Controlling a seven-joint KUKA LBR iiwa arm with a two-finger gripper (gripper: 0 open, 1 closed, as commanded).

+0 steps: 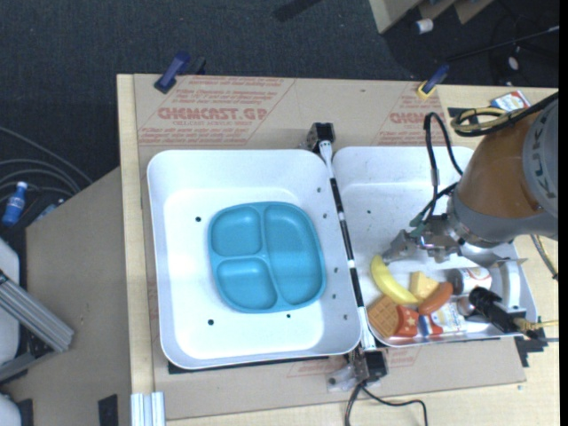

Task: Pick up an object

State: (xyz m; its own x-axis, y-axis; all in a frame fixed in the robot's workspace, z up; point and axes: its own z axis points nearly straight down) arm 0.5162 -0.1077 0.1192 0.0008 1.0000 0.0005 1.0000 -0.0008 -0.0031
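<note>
In the camera view, the counter [222,105] carries two shallow white bins side by side. The left bin [177,193] holds one blue divided plate [266,256] with three compartments, lying flat near the bin's middle. The right bin [373,171] holds a huddle of toy food pushed into its corner at about five o'clock: one yellow banana [389,280], one pale yellow wedge that reads as cheese [423,285], one reddish sausage [434,298], one round waffle-like piece [383,315] and one red piece [406,323] that I cannot name. They touch or overlap one another.

The grey arm [501,185] reaches in from three o'clock, and the gripper [417,242] sits low in the right bin, just at twelve o'clock of the banana and cheese. Whether its fingers are apart or together cannot be told from this angle; nothing shows between them.

The banana looks the best candidate: it lies on the huddle's open edge at nine o'clock, with bare bin floor beside it. As toy food it is likely light, stiff and smooth plastic, so it may slip or roll. A grip across its narrow middle, square to the curve, seems safest. The crowded neighbours could be nudged or dragged along.
</note>
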